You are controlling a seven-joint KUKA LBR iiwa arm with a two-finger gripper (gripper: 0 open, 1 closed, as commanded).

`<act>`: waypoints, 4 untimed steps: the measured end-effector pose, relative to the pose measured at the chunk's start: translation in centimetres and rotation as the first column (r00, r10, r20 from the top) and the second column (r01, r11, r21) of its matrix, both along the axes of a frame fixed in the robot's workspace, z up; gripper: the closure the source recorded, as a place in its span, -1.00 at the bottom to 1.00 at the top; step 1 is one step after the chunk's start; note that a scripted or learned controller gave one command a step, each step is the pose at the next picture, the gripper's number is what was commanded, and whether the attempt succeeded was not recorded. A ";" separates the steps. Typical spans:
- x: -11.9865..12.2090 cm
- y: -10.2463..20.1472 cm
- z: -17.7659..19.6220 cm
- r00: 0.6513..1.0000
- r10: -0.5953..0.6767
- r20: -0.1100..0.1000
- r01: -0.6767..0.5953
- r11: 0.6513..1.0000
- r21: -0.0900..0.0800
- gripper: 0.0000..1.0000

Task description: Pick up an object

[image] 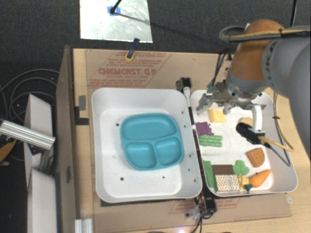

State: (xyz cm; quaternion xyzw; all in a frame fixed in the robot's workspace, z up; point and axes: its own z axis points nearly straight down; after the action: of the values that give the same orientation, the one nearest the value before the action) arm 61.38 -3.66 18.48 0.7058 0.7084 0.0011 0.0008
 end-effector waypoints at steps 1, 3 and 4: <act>5.7 -8.7 2.3 1.000 -0.007 0.007 0.007 1.000 -0.005 -1.00; 0.7 -15.9 -3.9 1.000 -0.004 -0.005 0.004 1.000 -0.001 -1.00; -0.7 -16.3 -8.6 1.000 -0.004 -0.004 0.004 1.000 -0.001 -1.00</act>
State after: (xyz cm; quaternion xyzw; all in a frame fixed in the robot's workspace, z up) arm 60.69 -20.00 9.87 0.7070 0.7072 -0.0006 -0.0004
